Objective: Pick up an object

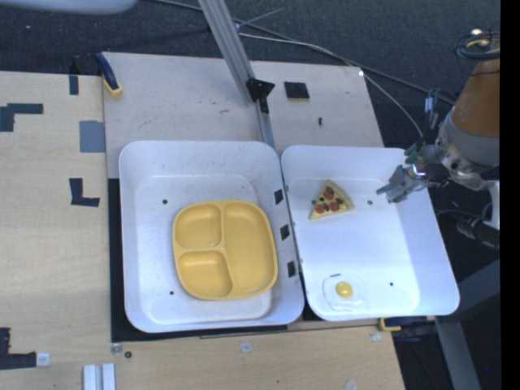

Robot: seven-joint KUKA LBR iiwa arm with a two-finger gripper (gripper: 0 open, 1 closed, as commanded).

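Over the right bin point(422, 242) the gripper point(396, 190) hangs near the far right wall, its dark fingers pointing left and down toward the bin floor. They look slightly apart with nothing between them, though at this size the gap is hard to judge.

Two things lie in that bin. A pizza slice point(330, 201) rests near the far left corner, tip pointing away from the camera, well left of the gripper. A fried egg point(342, 290) sits flat near the front edge. The left bin point(142, 218) bears a yellow tray point(225, 249) with three compartments — too broad for these fingers, I judge.

The step in hand looks like the approach, and the slice seems the better target — it is nearer and stands a little prouder than the egg. To do it well, I would move left until centred over the slice, turn the wrist so the fingers straddle its narrow width rather than its length, and come straight down with the fingers wide. Both toys are thin, so the fingertips need to reach almost to the floor before closing, or they will slide over the top. Lift slowly and check that the slice rises too.
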